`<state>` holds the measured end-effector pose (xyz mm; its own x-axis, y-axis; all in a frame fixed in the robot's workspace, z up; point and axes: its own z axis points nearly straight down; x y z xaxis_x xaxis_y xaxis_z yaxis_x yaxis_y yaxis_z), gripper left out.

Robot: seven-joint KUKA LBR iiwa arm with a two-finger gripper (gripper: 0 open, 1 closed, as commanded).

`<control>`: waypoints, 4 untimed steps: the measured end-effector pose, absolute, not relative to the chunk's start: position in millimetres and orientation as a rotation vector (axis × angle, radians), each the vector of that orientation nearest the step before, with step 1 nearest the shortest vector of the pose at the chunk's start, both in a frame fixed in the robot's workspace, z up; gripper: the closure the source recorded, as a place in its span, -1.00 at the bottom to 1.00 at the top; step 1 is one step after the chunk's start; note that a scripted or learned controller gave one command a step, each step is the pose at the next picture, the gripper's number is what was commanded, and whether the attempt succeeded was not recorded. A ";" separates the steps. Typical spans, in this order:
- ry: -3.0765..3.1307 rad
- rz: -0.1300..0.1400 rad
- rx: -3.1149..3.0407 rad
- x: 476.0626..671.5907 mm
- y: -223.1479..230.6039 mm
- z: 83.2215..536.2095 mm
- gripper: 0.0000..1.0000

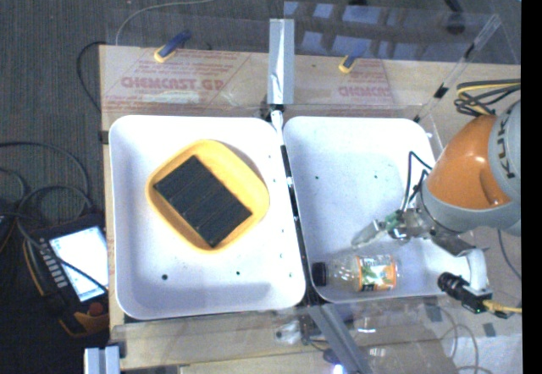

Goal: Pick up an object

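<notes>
Two white bins: left bin point(127, 279) has a yellow dish point(254, 186) w/ a black slab point(203, 200) in it. Arm point(474, 178) over right bin point(356, 152) – gripper point(398, 227) just above clear bottle point(360, 272) at front edge; finger state can't tell.

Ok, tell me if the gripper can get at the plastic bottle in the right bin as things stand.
Probably yes. The plastic bottle lies on its side near the front edge of the right bin, with nothing on top of it, and the gripper hovers just above it. The bin's front wall close by may crowd the grasp.
</notes>
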<state>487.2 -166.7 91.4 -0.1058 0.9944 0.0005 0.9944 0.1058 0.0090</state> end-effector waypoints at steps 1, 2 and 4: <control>2.327 0.017 2.093 489.9 -166.4 102.3 1.00; 2.327 0.017 2.093 489.8 -166.4 102.2 -1.00; 2.250 0.018 2.174 490.3 -169.4 92.1 -1.00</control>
<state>490.3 -169.4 92.1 -0.0345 0.9994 -0.0010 0.9993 0.0345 0.0174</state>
